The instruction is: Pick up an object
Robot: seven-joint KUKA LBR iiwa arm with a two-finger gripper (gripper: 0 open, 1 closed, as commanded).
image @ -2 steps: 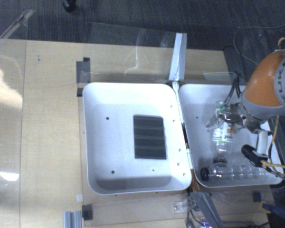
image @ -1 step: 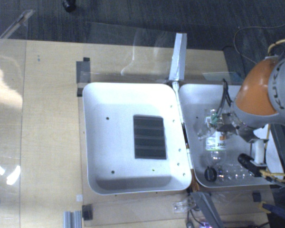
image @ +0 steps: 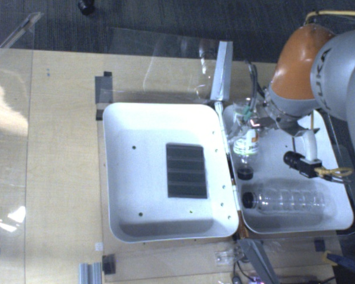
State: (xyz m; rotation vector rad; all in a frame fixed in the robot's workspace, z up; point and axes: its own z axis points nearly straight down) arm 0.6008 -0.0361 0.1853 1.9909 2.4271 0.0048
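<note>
The arm reaches in from the right, and my gripper (image: 252, 120) hangs low over the far left part of the right bin (image: 337, 209). Right under it lies a small clear bottle (image: 246, 147) with a coloured label and a black cap (image: 244, 173) pointing toward the front. The gripper overlaps the bottle's far end, and whether it touches the bottle is unclear. A larger clear plastic bottle (image: 287, 200) lies on its side along the bin's front, its black cap (image: 247, 200) to the left. A flat black ribbed pad (image: 186, 170) rests in the middle of the left bin (image: 124, 158).
A narrow divider edge (image: 231, 170) separates the two bins. A clear plastic sheet and a grey upright bar (image: 221, 76) stand behind the bins. Wooden bench surface (image: 47, 158) stretches to the left.
</note>
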